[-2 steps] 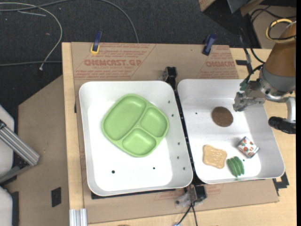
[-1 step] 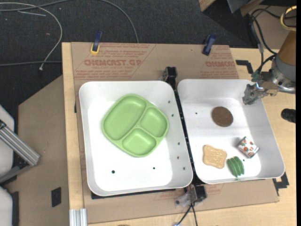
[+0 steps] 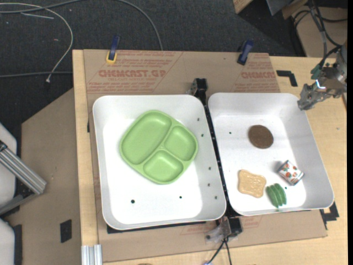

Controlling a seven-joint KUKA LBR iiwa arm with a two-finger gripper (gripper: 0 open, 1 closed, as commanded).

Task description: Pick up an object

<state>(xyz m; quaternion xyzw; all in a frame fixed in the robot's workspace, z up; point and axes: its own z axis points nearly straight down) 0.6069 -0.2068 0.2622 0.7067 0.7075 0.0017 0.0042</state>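
The right bin (image 3: 242, 106) holds a brown round patty (image 3: 260, 136), a tan toast slice (image 3: 251, 184), a green pea pod (image 3: 276, 195) and a small red-and-white can (image 3: 290, 172). The gripper (image 3: 308, 101) hangs at the far right, above the right bin's upper right corner, well away from all four objects. Nothing shows between its tips.
The left bin (image 3: 110, 192) carries a green three-compartment plate (image 3: 159, 146). Both bins rest on a cardboard-covered bench (image 3: 165, 65) held by blue clamps (image 3: 114, 47) at the back. Cables and cardboard boxes lie beyond the bench.
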